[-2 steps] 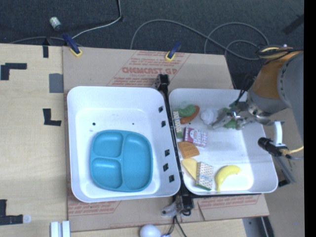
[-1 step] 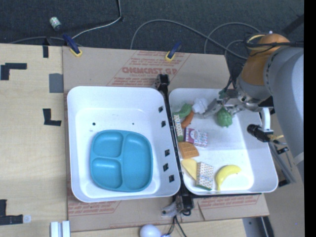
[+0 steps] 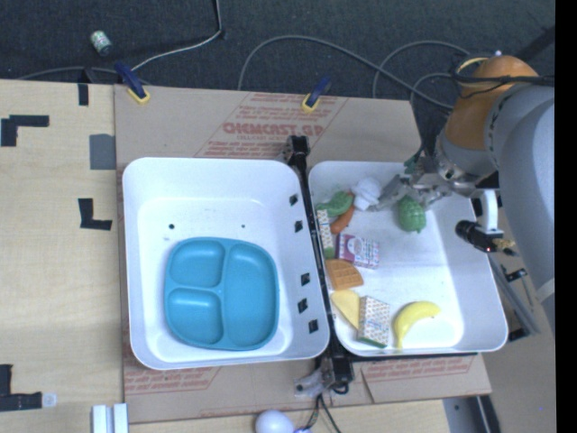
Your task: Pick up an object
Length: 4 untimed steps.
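The right bin (image 3: 469, 287) holds several toy foods. A round green piece (image 3: 412, 216) lies at its far right, directly under my gripper (image 3: 407, 190), which hangs low over the bin's back part; I cannot see whether the two touch. A white lump (image 3: 367, 190) sits just left of the gripper. Along the bin's left side lie a green and orange vegetable (image 3: 338, 207), a pink packet (image 3: 361, 251), an orange wedge (image 3: 343, 274), a yellow wedge (image 3: 345, 307) and a small patterned box (image 3: 374, 319). A banana (image 3: 413, 319) rests near the front.
The left bin (image 3: 144, 197) bears a blue divided plate (image 3: 221, 293). A black divider (image 3: 306, 233) runs between the bins. The arm's grey body and orange band (image 3: 478, 106) cover the right bin's far right corner. Cables trail across the cardboard behind the bins.
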Each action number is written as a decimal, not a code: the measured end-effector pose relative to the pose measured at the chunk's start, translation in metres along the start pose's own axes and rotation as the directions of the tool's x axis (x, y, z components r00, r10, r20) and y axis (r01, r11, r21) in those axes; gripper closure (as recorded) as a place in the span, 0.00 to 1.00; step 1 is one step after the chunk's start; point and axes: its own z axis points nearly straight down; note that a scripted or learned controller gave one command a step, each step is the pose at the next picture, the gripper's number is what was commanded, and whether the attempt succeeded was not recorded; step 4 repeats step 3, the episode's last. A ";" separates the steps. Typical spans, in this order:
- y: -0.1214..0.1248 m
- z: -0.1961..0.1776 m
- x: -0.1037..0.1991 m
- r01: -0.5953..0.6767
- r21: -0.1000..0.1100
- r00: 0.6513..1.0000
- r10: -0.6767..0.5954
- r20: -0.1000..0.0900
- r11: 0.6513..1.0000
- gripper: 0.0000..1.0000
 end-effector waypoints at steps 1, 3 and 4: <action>-0.012 0.000 -0.004 0.000 -0.002 1.000 0.000 0.001 1.000 0.00; 0.004 0.002 0.056 -0.003 0.014 1.000 0.003 0.000 1.000 1.00; 0.004 0.002 0.056 -0.003 0.014 1.000 0.003 0.000 1.000 1.00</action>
